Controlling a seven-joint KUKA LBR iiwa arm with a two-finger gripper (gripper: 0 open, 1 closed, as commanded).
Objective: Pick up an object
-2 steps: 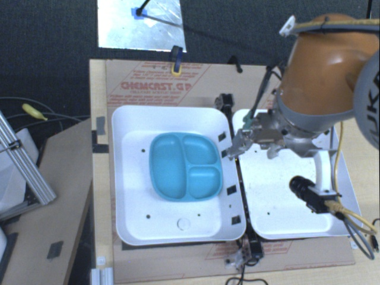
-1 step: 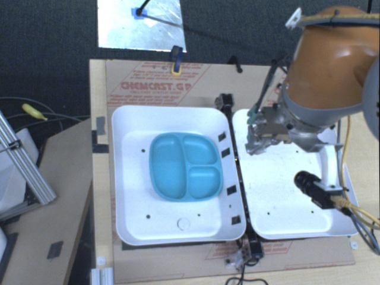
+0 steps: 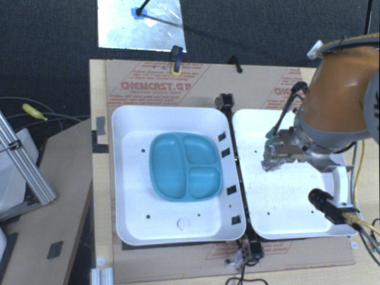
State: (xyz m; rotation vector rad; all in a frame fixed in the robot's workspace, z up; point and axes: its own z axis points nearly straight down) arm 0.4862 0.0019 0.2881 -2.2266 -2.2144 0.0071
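Dark carpet (image 3: 47, 40), foil sheet (image 3: 141, 16)

You're looking at a robotics lab: a grey-and-orange arm (image 3: 341, 94) over two white bins (image 3: 127, 159) on a board, with aluminium framing (image 3: 21, 165) and loose cables (image 3: 50, 119).

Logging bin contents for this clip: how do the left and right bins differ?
The left bin holds a blue divided plate; the right bin has no plate, and the gripper hangs over it. The left bin lies fully in sight; the arm covers part of the right. Both are shallow and white.
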